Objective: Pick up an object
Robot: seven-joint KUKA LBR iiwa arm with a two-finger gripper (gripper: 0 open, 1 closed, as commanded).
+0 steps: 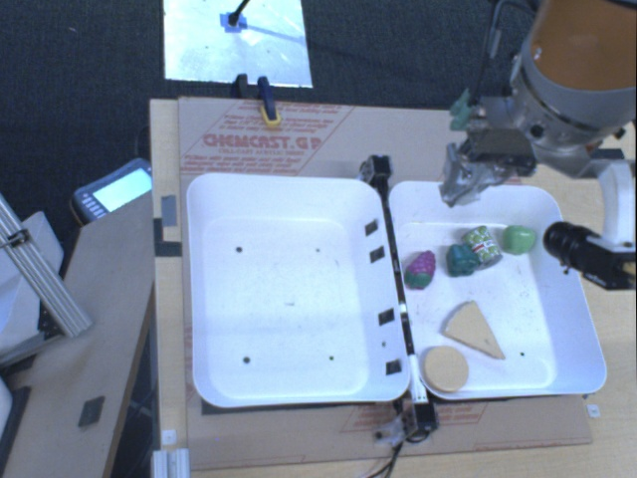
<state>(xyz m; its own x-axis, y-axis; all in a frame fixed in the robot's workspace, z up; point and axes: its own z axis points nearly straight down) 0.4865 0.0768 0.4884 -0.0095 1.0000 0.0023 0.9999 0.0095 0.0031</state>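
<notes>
Camera view has the gripper [456, 193] hanging above the right bin's [572, 352] far edge, fingers close together, gripping nothing. Just below it lie a teal toy [463, 259], a patterned green object [484, 243] and a green ball [519, 238]; farther off, a purple toy [421, 268], tan wedge [475, 331] and round disc [445, 368].

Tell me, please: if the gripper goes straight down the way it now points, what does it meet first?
Probably the bare white floor of the right bin, near its far wall. The gripper hangs over that spot, and the nearest thing, the teal and green object, lies closer to the camera. Depth is hard to judge from one slanted view.
</notes>
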